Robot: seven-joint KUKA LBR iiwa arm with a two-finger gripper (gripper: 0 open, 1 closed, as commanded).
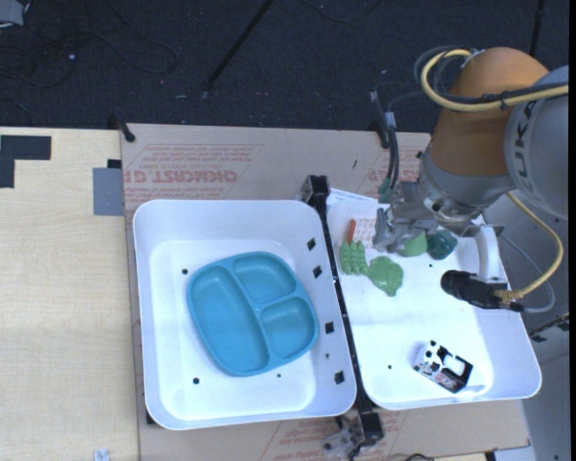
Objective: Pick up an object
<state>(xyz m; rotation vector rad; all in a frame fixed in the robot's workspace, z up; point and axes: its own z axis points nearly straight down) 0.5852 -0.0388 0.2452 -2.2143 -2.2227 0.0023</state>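
Overhead view of the bench, on which two shallow white bins stand side by side on a sheet of brown cardboard (221, 166). The left bin (158, 229) holds a blue divided plate (252, 311), lying flat with its three compartments facing up. The arm (480, 123), grey with an orange band, enters from the right and hangs over the far part of the right bin (518, 373). The gripper (391, 240) points down among a cluster of small items at that bin's far end; its state, clenched or released, cannot be told from this angle, and no item is seen held in it. Just left of the gripper lies a ridged green piece (352, 255), and near it, toward the front, a leafy green lump (386, 275). A small orange piece (350, 230) lies just behind the ridged one, close to the wall between the bins. To the gripper's right sit a pale green piece (415, 246) and a teal piece (442, 246), possibly touching each other. A black-and-white object (442, 366) rests well apart from this cluster, near the right bin's front corner.
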